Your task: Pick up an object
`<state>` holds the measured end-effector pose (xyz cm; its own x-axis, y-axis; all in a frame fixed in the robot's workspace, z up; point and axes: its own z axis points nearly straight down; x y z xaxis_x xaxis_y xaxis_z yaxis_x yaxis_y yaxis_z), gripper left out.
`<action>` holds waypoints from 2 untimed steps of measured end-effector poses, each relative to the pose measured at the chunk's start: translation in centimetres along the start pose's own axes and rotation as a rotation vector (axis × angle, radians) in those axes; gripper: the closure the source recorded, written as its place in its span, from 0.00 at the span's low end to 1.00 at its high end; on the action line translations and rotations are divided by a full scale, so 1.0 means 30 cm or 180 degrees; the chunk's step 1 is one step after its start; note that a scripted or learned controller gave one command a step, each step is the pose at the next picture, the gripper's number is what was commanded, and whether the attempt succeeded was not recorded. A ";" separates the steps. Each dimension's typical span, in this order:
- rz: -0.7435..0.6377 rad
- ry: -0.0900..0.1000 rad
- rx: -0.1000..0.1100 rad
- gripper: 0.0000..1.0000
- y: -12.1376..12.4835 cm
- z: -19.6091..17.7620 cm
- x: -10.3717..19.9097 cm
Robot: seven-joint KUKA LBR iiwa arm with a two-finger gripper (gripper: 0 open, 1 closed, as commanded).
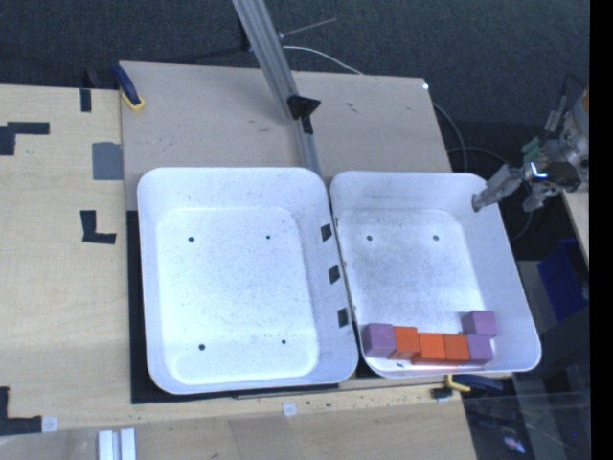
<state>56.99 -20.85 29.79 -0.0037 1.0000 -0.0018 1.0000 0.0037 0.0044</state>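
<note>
While the gripper (490,193) hangs at the far right rim of the right bin (498,247), I can't tell from my feed whether it's open or shut; it's small and blurred against the dark floor, and I see nothing in it. What I have to pick from sits in a tight cluster along the near wall of that right bin, well apart from the gripper. The blocks (433,341) are small cubes with matte faces. At the left end is a purple block (380,338), then an orange block (405,340) touching it, then a wider run of orange (443,347) that may be two cubes pressed together. At the right end two purple cubes (479,334) sit together, one just behind the other. The left bin (230,276) is speckled white, and a metal rail (271,51) slants above the bins.
</note>
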 end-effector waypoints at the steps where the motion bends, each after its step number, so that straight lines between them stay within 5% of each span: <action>1: 0.0000 0.0010 0.0029 0.00 -0.006 0.133 0.110; 2: 0.0002 -0.0001 0.0003 0.00 0.178 0.108 0.023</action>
<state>62.33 -20.16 26.58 -0.0029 1.0000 -0.0022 1.0000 0.0029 0.0035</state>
